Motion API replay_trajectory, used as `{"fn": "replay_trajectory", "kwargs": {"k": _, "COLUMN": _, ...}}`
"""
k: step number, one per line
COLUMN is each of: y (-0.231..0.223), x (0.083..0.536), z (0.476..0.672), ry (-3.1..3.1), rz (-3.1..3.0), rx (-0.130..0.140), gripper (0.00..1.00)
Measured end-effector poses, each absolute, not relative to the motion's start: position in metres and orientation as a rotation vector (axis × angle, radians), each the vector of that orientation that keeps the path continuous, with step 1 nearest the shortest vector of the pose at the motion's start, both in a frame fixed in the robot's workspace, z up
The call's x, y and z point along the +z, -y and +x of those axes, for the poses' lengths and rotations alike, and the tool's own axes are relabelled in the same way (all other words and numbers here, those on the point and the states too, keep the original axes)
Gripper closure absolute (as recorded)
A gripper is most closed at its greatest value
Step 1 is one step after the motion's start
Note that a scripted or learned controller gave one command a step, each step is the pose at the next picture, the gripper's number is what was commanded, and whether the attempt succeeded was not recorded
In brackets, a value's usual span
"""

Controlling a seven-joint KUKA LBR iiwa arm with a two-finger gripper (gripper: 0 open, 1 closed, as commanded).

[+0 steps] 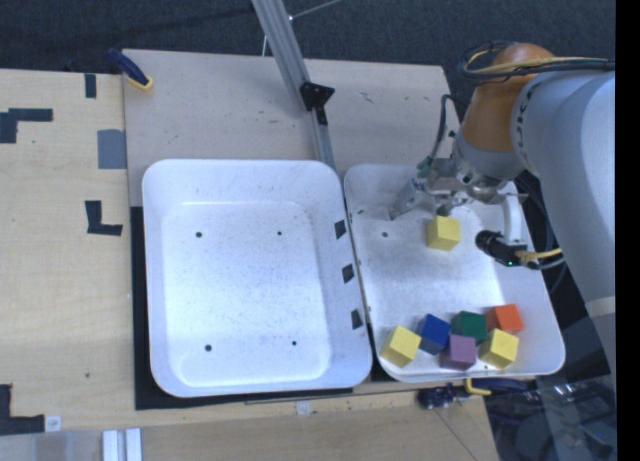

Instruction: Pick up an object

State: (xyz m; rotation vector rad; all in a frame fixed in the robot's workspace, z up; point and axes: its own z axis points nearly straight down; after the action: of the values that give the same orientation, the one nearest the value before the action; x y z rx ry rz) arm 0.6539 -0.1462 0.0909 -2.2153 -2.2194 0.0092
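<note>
So the yellow cube sits by itself in the upper part of the right bin, well apart from the bunch of other blocks down at the bin's near edge. That bunch is another yellow cube, a blue cube, a purple cube, a green cube, an orange cube and one more yellow block, all packed close together, some touching.

The gripper is right above the lone cube, looks like just beside or touching its top, but whether it's open or clamped I honestly cannot tell from this angle, the wrist body hides that bit. I wouldn't call it held.

My read: this is the approach/grasp step, nothing lifted yet. Next move needs the gripper centred over the cube, closed square on its sides, then a straight lift. Since it's alone, there's nothing nearby to bump.

The arm comes in from the right, orange band bent over the bin's far corner, wrist pointing down and left. The left bin is next door
</note>
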Motion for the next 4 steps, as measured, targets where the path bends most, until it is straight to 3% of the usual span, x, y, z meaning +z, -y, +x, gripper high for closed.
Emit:
{"fn": "replay_trajectory", "kwargs": {"k": 1, "y": 0.146, "x": 0.106, "z": 0.656, "ry": 2.225, "rz": -2.217, "rx": 0.003, "gripper": 1.0}}
{"fn": "replay_trajectory", "kwargs": {"k": 4, "y": 0.136, "x": 0.277, "z": 0.657, "ry": 2.228, "rz": -2.223, "rx": -0.006, "gripper": 1.0}}
